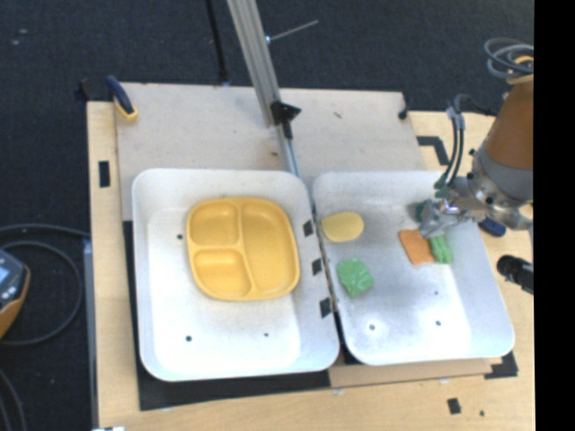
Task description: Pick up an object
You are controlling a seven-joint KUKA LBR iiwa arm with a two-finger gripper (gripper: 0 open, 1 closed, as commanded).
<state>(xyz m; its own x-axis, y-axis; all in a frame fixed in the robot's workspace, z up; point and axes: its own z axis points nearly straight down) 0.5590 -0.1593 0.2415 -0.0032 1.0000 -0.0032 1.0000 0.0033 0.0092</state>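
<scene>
Camera view, looking down at a slant on two shallow white bins set side by side on a bench. The left bin (162, 330) carries a yellow divided plate (243, 247) near its middle. The right bin (467, 330) carries three small things: a pale yellow round piece (342, 226) close to its left edge, a green crumpled piece (355, 277) just below that, and an orange block (416, 248) with a small green block (441, 250) touching its right side, both near the bin's right edge. The arm (512, 142) reaches in over the right edge, and its gripper (438, 215) hangs just above the orange and green pair. Whether the jaws stand open or closed cannot be told, since the wrist hides their tips from this angle; nothing is seen held.

The step in hand appears to be the descent onto a chosen object, most likely the orange block. To do it well, the jaws should straddle one block alone: the two blocks touch, so a closing finger may wedge between them or push both aside. Centring over the orange block's free left and right faces, or approaching along its long sides, would help. The bin wall lies near, leaving little room for sideways correction.
</scene>
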